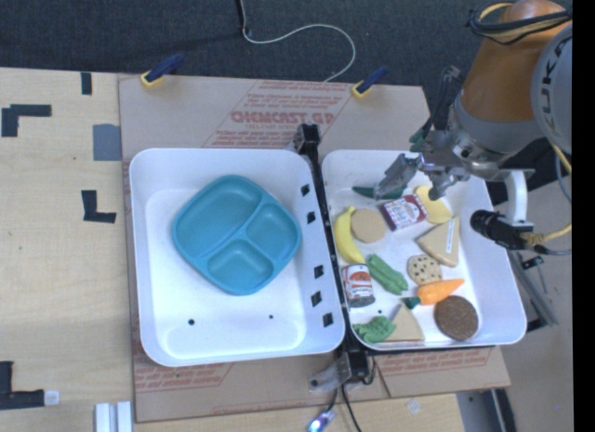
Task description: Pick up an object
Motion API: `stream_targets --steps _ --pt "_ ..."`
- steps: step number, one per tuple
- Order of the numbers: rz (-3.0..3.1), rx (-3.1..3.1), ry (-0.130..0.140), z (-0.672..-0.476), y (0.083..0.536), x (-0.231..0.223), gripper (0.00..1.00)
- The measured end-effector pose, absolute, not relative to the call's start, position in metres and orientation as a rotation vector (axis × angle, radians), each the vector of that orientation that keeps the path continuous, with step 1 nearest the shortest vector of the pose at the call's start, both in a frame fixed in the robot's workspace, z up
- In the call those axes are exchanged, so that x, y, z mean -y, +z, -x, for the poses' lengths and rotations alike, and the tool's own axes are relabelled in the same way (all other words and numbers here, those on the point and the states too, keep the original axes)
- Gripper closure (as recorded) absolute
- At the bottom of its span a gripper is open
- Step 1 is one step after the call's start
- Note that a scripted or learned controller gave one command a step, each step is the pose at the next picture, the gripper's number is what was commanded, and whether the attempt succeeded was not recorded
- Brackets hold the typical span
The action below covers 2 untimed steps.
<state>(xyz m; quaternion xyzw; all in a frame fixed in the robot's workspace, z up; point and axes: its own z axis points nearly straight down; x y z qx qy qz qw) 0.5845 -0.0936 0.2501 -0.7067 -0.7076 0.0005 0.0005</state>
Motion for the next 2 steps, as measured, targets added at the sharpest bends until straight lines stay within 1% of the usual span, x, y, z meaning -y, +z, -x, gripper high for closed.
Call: stream_targets --steps 1,2 --pt "2.223 2.236 -0.018 -0.544 0.438 0.057 0.0" --pt "2.215 2.232 -0.009 -0.485 0.493 0.006 0.0"
